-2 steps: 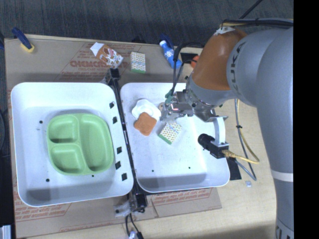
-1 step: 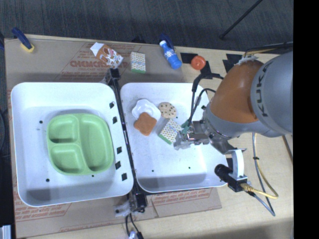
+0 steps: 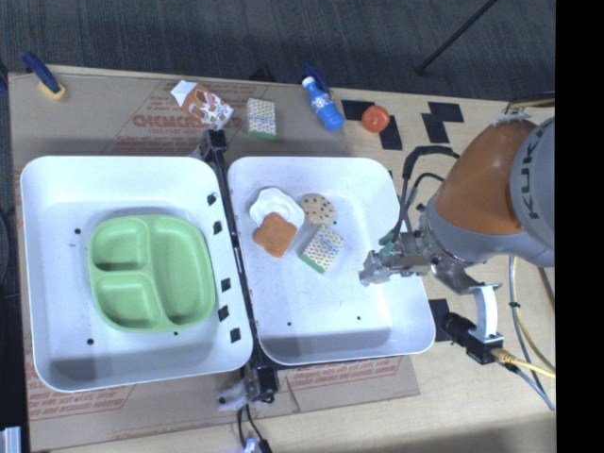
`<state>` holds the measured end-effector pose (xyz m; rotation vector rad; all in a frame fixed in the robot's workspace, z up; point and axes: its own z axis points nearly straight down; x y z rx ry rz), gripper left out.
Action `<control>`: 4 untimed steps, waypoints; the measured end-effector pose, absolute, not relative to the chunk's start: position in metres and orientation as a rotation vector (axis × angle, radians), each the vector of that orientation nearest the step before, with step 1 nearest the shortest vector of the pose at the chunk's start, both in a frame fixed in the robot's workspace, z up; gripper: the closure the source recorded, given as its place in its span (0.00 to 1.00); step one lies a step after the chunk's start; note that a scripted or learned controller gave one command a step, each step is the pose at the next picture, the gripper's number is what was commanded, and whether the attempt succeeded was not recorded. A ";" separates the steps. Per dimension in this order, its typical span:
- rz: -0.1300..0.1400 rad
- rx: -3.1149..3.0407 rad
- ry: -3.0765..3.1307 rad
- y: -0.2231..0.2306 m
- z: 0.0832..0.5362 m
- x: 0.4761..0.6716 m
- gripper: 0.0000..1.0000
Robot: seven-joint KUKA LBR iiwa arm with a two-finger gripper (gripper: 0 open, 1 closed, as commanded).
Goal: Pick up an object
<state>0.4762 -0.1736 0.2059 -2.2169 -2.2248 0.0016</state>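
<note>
Leftmost, a blue and yellow clip [image 3: 43, 76] is seen at the bench's far corner. Below it, the left bin [image 3: 57, 196] is occupied by a green tray [image 3: 151, 272] with three compartments, laid flat near the bin's middle. Behind the bins, on the cardboard, a crumpled snack wrapper [image 3: 201, 105] and a small patterned box [image 3: 261, 118] are set side by side but apart. Further right, a blue bottle [image 3: 323, 104] is laid on its side at a slant, and an orange ball [image 3: 376, 118] is placed just beyond it.

The right bin [image 3: 368, 182] holds four things clustered in its far-left part. A white piece [image 3: 274, 203] is partly overlapped by an orange block [image 3: 276, 236] in front of it. A round speckled cookie [image 3: 318, 209] is found just to their right, and a patterned sponge [image 3: 323, 249] lies tilted in front of the cookie, touching or nearly touching it.

The gripper [image 3: 376, 267] is positioned over the right bin's right part, near the wall, well clear of the cluster and just right of the sponge. Whether its claw is wide or narrow cannot be told, as the tips are blurred; nothing is seen held. The arm [image 3: 486, 196] is reached in from the right, its orange band bulked above the wrist, with the wrist bent leftward and down toward the bin. Cables are looped beside it.
</note>
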 end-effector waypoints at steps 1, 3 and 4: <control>0.002 -2.216 -2.225 -0.188 0.221 0.476 1.00; 0.002 -2.216 -2.227 -0.211 0.212 0.476 1.00; 0.002 -2.216 -2.226 -0.211 0.211 0.476 1.00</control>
